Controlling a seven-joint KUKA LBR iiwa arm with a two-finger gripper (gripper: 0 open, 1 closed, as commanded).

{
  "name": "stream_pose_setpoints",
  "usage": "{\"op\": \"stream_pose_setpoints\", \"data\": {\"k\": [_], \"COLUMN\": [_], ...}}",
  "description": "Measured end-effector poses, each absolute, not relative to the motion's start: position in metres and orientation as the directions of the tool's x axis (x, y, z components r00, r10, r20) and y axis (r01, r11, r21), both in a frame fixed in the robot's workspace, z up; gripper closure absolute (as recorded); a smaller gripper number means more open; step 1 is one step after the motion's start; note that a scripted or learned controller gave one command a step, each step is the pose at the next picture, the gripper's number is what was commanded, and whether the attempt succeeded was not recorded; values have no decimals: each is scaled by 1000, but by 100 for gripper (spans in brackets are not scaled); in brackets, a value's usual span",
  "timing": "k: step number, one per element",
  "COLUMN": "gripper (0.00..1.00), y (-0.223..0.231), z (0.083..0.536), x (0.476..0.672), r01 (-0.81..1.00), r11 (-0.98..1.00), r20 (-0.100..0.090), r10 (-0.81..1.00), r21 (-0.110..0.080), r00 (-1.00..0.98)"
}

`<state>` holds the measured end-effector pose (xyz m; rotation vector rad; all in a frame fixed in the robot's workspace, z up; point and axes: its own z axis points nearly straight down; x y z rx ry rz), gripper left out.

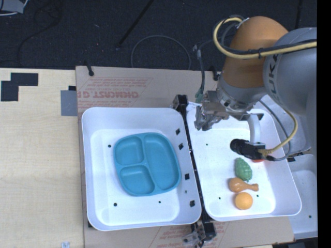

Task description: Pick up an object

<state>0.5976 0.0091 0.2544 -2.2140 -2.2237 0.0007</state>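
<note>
Nearest the bottom edge of the frame, the right bin (pixel 282 203) holds an orange ball (pixel 243 201), an orange drumstick-shaped toy (pixel 241 185) just above it and a green leafy toy (pixel 243 169) above that, all clustered toward its lower right; the bin's left and upper floor lies open. In the left bin (pixel 98 211), a blue divided plate (pixel 146 164) sits mid-floor with bare margin all round. Farther up, the end effector (pixel 205 121) hangs over the right bin's upper left corner, beside the dividing rims; nothing visible in it, its opening I cannot tell.
</note>
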Motion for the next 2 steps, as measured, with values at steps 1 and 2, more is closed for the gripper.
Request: {"op": "stream_pose_setpoints", "data": {"k": [1,2], "gripper": [100,100], "y": [58,108], "z": [254,228], "x": [592,591], "r01": [1000,1000], "r11": [4,3], "r20": [2,1], "r10": [1000,1000], "r21": [-4,-7], "r00": [-4,-3]}}
